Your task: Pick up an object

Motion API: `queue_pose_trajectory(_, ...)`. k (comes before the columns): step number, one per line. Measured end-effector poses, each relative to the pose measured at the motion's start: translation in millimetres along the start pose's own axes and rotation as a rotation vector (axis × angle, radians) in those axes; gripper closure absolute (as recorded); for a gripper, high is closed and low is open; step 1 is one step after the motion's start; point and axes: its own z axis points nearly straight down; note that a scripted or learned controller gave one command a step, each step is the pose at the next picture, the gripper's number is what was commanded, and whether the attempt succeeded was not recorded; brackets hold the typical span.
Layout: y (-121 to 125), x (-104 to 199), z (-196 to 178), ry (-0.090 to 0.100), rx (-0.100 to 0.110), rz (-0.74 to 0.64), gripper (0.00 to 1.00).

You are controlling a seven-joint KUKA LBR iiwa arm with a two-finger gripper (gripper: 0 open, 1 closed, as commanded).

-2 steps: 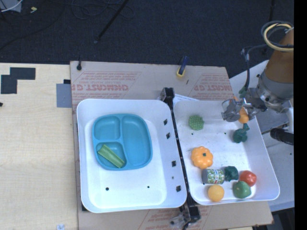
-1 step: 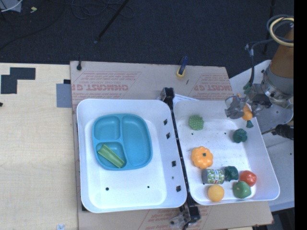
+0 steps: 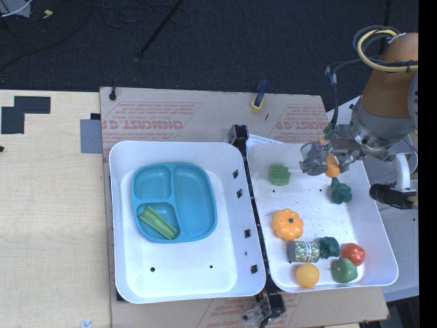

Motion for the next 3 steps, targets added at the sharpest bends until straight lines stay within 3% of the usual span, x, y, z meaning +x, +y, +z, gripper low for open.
queue_pose_trajectory(2,-55,93,-10,0.001,0.001,-0.002,1.0)
queue_pose_trajectory(3,-69,133,-6,0.0,0.002,-0.001,1.0)
